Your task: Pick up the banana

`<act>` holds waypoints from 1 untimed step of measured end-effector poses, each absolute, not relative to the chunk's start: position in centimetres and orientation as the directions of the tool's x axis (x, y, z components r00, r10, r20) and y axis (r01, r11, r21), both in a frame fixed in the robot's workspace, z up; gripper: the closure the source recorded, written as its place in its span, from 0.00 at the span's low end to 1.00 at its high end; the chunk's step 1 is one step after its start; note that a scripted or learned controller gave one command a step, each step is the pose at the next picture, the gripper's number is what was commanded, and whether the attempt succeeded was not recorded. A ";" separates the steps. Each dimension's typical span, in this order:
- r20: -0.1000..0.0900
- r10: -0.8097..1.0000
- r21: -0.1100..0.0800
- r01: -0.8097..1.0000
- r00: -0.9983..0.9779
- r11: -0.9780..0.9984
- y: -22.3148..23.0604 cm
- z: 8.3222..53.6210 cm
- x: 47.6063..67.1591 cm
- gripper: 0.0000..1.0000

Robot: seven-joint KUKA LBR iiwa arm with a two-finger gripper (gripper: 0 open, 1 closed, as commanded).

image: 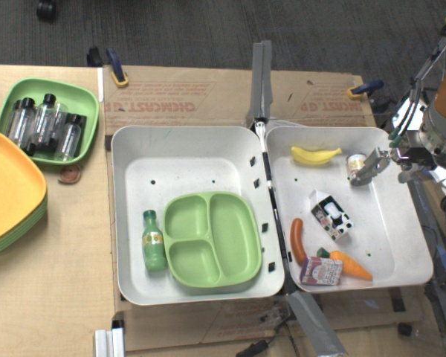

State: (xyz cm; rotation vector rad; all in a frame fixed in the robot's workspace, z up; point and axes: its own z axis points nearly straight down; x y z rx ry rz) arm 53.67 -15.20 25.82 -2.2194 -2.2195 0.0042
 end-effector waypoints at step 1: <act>-0.002 0.969 -0.002 0.969 0.247 -0.247 -12.3 30.3 58.9 0.00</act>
